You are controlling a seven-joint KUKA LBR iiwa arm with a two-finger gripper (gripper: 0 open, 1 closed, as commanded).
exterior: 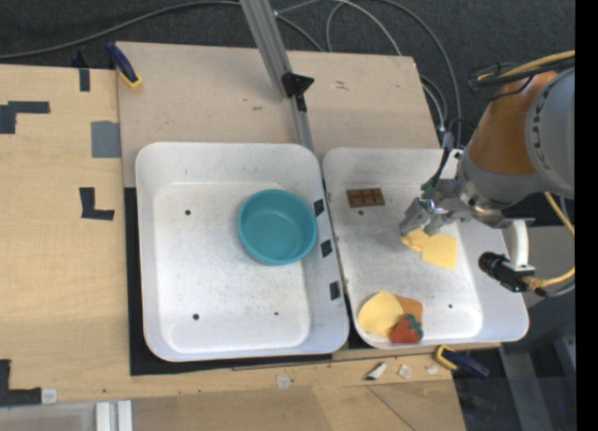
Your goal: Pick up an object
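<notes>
Camera view: end effector down in the right bin, fingers slightly apart, tips touching the yellow wedge's 10 o'clock corner, nothing gripped. Brown block at 10 o'clock, strawberry at 6. Teal bowl in left bin.

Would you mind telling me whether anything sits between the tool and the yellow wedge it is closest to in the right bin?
Nothing visible does. The tool is right at the upper left edge of the yellow wedge. The brown chocolate piece lies off to its left, and the yellow, orange and red toy food sits nearer the front rim.
</notes>
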